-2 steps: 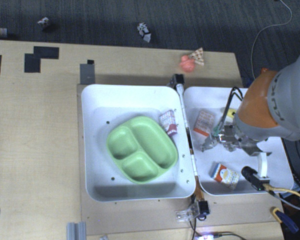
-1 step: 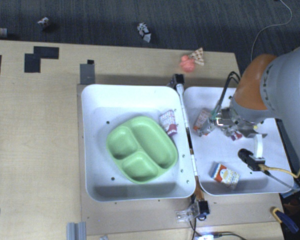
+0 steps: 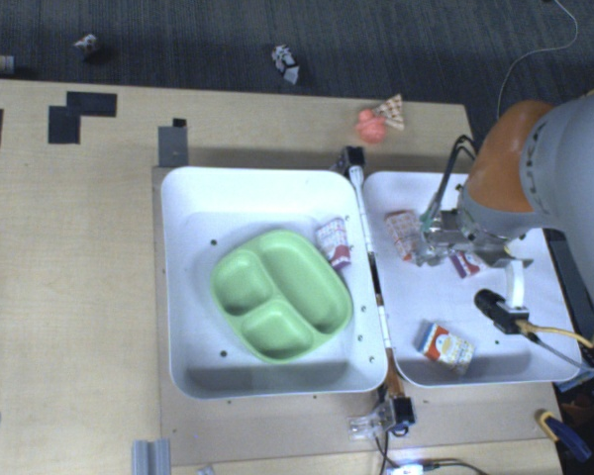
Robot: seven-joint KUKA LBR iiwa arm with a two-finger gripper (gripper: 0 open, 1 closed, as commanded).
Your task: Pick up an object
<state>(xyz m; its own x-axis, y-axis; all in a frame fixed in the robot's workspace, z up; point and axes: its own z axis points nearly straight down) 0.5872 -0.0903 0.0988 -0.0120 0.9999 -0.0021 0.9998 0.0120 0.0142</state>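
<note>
My gripper [image 3: 434, 250] hangs low over the middle of the right bin [image 3: 406, 359], reaching in from the right. Just left of it lies a pale pink-patterned packet [image 3: 401, 231], close to the fingertips. A small red and dark item [image 3: 465, 265] pokes out from under the gripper's right side. An orange and white carton [image 3: 445, 345] lies near the right bin's front wall. In the left bin [image 3: 183, 265] sits a green divided plate [image 3: 280, 293], with a red and white packet [image 3: 334, 242] at its upper right edge.
A pink ball and a small patterned thing [image 3: 380, 121] rest on the bench behind the bins. Black patches [image 3: 79, 112] mark the bench at the far left. Small bits of litter [image 3: 286, 63] lie on the dark floor beyond.
</note>
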